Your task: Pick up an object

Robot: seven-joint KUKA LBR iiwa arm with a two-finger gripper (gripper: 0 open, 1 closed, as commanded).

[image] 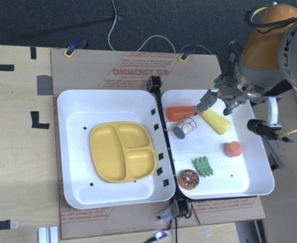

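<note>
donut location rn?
The donut lies in the right bin, at its near left corner, just beside the green toy.

Grey arm (270,39) from the right, claw (217,104) splayed, fingers apart

The big grey and orange robot arm (270,34) is running off the right edge. Its gripper (217,103) is covering the long orange carrot's (179,113) far end.
</note>
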